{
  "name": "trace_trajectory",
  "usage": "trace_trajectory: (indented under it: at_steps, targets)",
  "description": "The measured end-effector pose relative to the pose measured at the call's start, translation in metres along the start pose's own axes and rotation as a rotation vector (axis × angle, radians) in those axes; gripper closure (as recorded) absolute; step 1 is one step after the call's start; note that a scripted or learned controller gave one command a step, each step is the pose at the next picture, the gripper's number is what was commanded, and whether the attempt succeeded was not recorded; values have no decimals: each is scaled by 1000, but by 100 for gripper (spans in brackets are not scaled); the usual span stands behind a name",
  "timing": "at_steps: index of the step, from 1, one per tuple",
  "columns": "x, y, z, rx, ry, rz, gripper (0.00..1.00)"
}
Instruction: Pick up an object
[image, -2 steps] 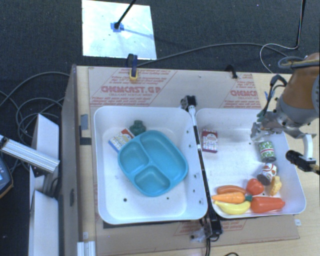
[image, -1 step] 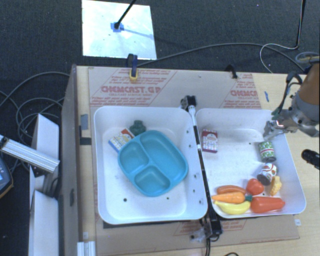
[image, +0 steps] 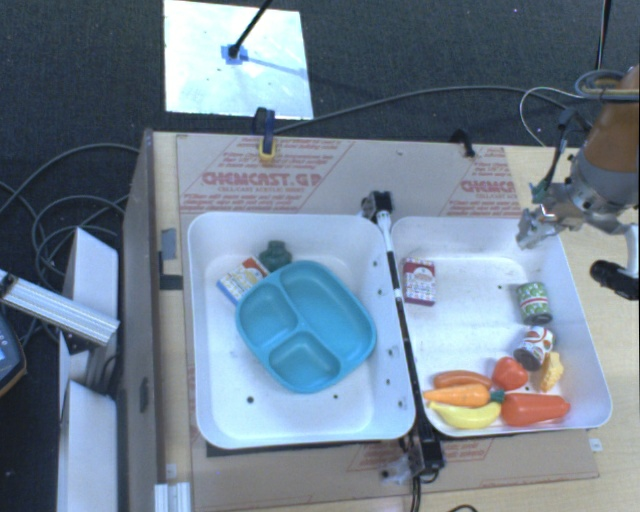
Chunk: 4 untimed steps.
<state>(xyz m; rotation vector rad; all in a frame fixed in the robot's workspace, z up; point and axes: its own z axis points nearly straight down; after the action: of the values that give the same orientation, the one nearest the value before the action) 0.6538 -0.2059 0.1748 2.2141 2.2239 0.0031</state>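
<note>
On the worktop (image: 330, 170), the left bin (image: 215, 420) holds a blue divided plate (image: 305, 325) lying flat near its middle. Tucked against the plate's upper left edge are a small carton (image: 238, 280) and, just beside it, a dark green lump (image: 274, 254).

Across the centre divider, the right bin (image: 470, 300) has a red and white box (image: 419, 281) near its upper left corner. Along the front wall lie an orange carrot (image: 458, 396) and a yellow banana (image: 468, 415), touching each other, with a red pepper (image: 535, 406) and a tomato (image: 509, 372) close by. Nearer the right wall stand a green can (image: 533, 300) and, below it, a brown and white piece (image: 532, 349) beside a yellow chunk (image: 552, 371).

The gripper (image: 532, 226) hangs over the bin's upper right corner, well apart from every object; whether its fingers are open or closed I cannot tell.
</note>
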Motion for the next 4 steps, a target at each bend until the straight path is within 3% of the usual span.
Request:
trace_trajectory:
  at_steps: [1, 4]
  targets:
    - [0, 16, -6, -1, -1, 0, 100]
    - [15, 15, 3, 1, -1, 0, 100]
